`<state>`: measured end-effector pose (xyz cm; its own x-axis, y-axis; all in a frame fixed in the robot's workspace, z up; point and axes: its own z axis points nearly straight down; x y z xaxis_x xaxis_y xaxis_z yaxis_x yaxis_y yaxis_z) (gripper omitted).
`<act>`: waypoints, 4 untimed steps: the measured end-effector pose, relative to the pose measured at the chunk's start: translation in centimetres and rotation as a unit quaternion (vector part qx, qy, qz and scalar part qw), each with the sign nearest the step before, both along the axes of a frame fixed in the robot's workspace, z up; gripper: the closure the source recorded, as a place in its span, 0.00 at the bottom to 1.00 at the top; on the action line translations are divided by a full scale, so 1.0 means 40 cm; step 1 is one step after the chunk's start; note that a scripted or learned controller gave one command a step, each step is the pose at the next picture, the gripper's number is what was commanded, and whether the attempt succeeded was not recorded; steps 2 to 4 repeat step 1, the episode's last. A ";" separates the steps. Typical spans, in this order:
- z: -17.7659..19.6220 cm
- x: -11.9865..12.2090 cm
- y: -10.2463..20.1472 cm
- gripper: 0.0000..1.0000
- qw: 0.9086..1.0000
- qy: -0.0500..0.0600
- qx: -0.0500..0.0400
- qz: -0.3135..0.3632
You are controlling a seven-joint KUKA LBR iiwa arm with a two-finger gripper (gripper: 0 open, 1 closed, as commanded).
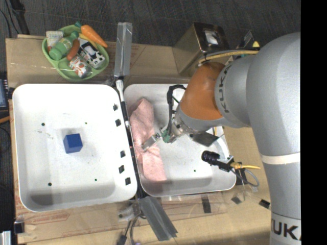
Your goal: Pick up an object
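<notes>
A pink cloth (146,137) lies crumpled along the left side of the right bin (204,185). A blue cube (73,142) sits in the left bin (30,116). My gripper (151,142) reaches down from the orange-banded wrist (202,98) and its tip rests on the middle of the pink cloth. The arm hides much of the right bin's upper half.
A green bowl (52,59) of toy food, with a carrot (93,34), stands beyond the left bin. A brown box (196,47) sits behind the right bin. A black and yellow cable fitting (219,161) hangs over the right bin's right side.
</notes>
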<state>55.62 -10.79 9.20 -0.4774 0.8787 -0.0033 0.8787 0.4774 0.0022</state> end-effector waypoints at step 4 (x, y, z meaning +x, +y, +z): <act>0.018 0.002 0.002 1.00 1.000 0.002 0.001 0.001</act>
